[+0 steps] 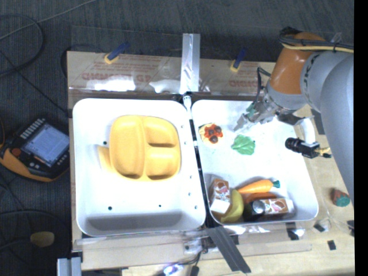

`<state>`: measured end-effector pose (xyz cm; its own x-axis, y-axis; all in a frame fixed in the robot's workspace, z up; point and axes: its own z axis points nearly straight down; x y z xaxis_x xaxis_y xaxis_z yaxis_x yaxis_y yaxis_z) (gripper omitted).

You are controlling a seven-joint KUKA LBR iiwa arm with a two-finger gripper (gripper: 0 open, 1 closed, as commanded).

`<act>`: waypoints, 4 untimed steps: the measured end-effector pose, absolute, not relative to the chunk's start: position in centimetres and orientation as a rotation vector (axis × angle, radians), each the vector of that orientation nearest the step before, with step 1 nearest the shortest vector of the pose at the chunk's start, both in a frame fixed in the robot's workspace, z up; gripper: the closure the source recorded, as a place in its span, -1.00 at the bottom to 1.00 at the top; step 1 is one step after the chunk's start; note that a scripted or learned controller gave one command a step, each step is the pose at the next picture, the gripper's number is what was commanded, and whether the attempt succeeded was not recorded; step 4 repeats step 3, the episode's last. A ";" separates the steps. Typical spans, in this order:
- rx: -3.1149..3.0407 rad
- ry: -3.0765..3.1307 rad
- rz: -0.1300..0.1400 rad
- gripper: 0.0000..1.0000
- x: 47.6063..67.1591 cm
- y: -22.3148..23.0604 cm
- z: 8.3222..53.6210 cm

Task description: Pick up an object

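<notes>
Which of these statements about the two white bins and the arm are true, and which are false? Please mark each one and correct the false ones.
1. A yellow divided tray lies in the left bin. True.
2. The claw is over the left bin. False: it is over the right bin, near its far side.
3. The green leaf-shaped piece is gripped in the claw. False: it lies on the bin floor, just below the claw.
4. An orange toy carrot lies near the front of the right bin. True.
5. The small pizza-like toy lies near the divider between the bins. True.
</notes>
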<state>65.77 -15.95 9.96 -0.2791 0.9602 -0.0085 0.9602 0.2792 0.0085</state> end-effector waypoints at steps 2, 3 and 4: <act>1.755 2.605 0.000 1.00 64.5 -8.4 18.4; 2.076 2.359 -0.003 1.00 66.5 -4.6 18.3; 2.076 2.359 -0.003 1.00 66.5 -4.6 18.3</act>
